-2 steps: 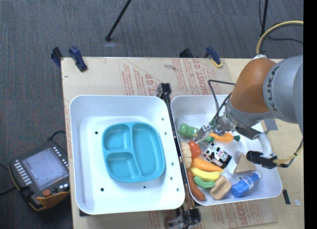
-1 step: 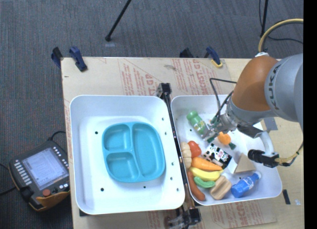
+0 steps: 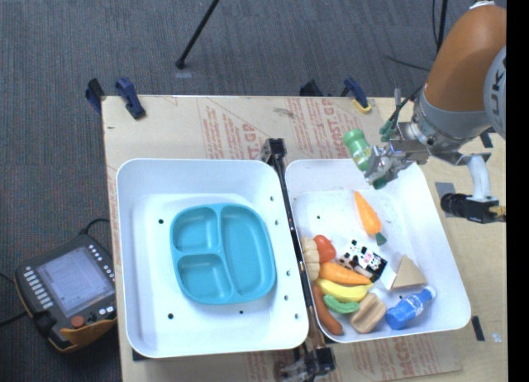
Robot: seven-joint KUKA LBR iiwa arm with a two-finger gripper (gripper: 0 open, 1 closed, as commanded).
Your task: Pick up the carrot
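Gripper [image 3: 382, 165] above right bin, carrot [image 3: 368, 212] below, untouched

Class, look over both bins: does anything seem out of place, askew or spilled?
Nothing is spilled or damaged. The carrot lies apart from the toy food heap crowded into the right bin's near end. The gripper hangs above the bin's far edge beside a green object. The blue plate sits squarely in the left bin.

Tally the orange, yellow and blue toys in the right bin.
Orange: 2, the tapered orange plastic carrot and the rounded orange plastic toy
Yellow: 1, the curved yellow plastic banana
Blue: 1, the small blue plastic bottle
Total: 4
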